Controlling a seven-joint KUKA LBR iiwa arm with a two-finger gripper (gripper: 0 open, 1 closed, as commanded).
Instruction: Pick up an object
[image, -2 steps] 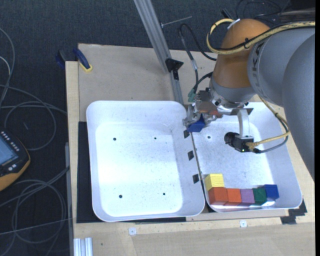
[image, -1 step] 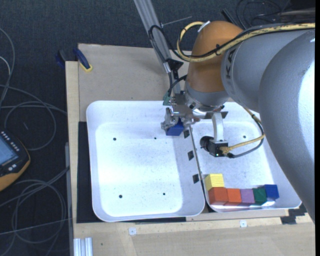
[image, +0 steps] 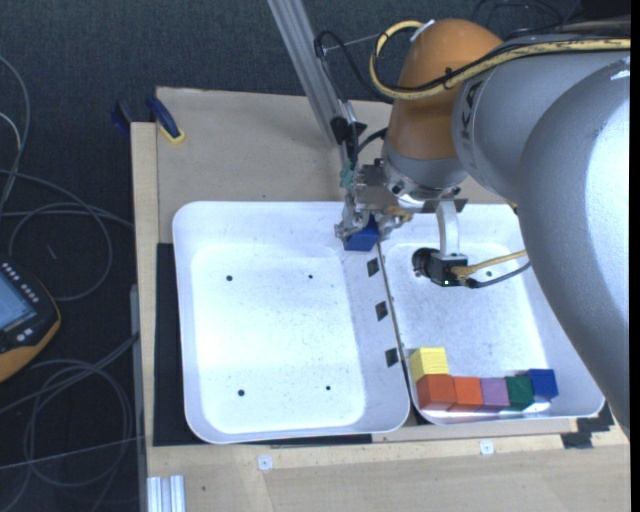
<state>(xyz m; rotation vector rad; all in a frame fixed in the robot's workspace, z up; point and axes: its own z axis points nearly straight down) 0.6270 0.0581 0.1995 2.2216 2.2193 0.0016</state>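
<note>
My gripper (image: 358, 226) hangs over the far end of the ridge between the two white bins. A small blue block (image: 361, 239) sits between its fingertips, and the gripper is shut on it. The block appears lifted just above the left bin's (image: 200, 300) far right corner. In the right bin (image: 500, 320), along the near wall, stands a row of blocks: yellow (image: 430, 361), red-orange (image: 435, 390), orange (image: 466, 391), purple (image: 495, 391), green (image: 519, 388) and another blue one (image: 542, 382).
The arm's large grey body (image: 560, 150) looms over the right bin's far right part. A slanted metal rod (image: 310, 70) rises behind the gripper. Cables and a handheld device (image: 20, 315) lie on the floor to the left of the bench.
</note>
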